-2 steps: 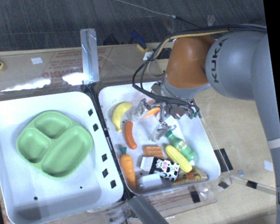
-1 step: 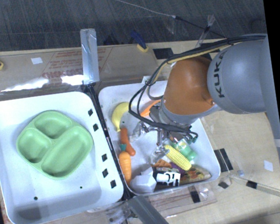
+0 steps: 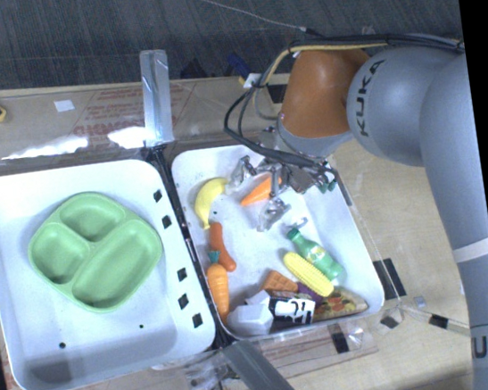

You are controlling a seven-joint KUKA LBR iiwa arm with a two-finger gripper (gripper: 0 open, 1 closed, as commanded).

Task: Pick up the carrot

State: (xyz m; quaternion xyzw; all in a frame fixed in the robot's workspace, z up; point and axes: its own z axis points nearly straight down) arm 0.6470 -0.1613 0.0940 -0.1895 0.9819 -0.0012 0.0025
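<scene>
Gripper (image 3: 264, 188) over the right bin (image 3: 348, 220), carrot (image 3: 256, 193) between its fingers.
The jaws grasp the carrot, near the banana (image 3: 208, 199).

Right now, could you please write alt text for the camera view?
The arm's hand hangs over the right bin, with an orange piece at its fingers. That bin also holds a banana, corn and a carrot; the left bin holds a green divided plate.
</scene>
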